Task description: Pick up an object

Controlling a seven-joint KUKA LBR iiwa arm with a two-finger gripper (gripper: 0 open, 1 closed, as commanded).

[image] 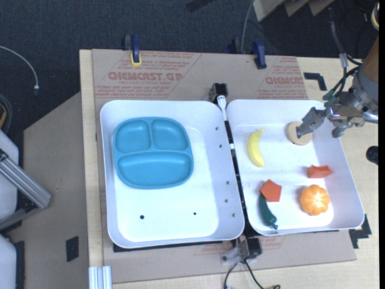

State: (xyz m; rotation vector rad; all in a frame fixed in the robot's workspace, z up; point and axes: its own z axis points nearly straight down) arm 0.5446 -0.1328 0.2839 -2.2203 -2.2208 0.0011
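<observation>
- Right, the gripper (pixel 320 123) is over the upper right part of the right bin (pixel 352 179), with the arm coming in from the right edge of the view.
- One grey finger (pixel 311 123) is plain to see, angled down toward the left; its tip lies right against a small round tan object (pixel 296 133), and whether it touches is hard to call from this slant.
- Jaws: I cannot tell whether they are open or closed; the wrist body hides too much, and nothing is visibly clamped between the fingers.
- That tan object sits on the bin floor near the back wall, just beside the fingertip.
- To its left, a yellow banana (pixel 256 147) lies roughly upright in the view, near the bin's left wall.
- Toward the front, an orange fruit (pixel 314 200) rests near the right front corner, with a small red-orange wedge (pixel 319 171) just behind it.
- A red-orange block (pixel 271 191) sits front left of centre, and a dark green pepper-like piece (pixel 267 212) lies just in front of it, touching or nearly so.
- Over in the left bin (pixel 180 221), a blue divided plate (pixel 154 153) lies flat in the back half, well apart from the gripper.
- Both bins sit side by side on a brown board (pixel 90 131) held by blue clamps (pixel 135 46) at the back edge.
</observation>
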